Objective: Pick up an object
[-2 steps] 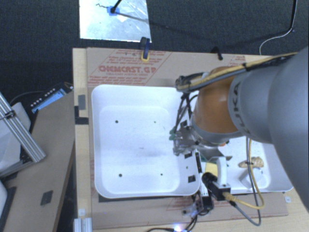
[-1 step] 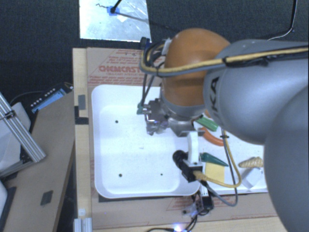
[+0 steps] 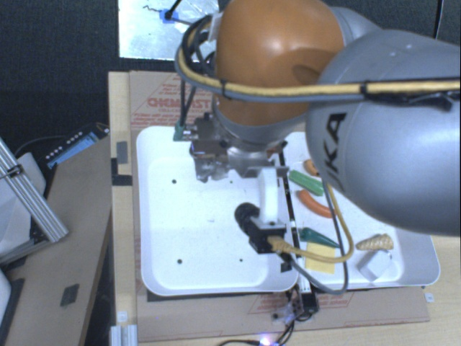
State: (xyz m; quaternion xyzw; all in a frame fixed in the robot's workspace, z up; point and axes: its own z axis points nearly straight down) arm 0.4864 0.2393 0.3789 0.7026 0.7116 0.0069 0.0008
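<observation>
In the camera view, the pincer (image 3: 210, 168) hangs below the arm's orange band, over the far part of the left bin (image 3: 187, 229). The bulk of the wrist hides its tips, so I cannot tell whether it is wide or narrow, and nothing shows in its hold. All the things to pick lie in the right bin (image 3: 415, 267), to the view's right of the pincer and nearer the camera. Closest to the pincer is a green piece (image 3: 306, 181), with an orange carrot-like piece (image 3: 315, 203) just beyond it. Further from the pincer is a yellow block (image 3: 321, 260). Furthest are a tan ridged shell shape (image 3: 375, 243) and a pale grey block (image 3: 369, 267), the two close together. Both bins rest on a cardboard sheet (image 3: 162, 99) with red print that reaches behind the pincer.
</observation>
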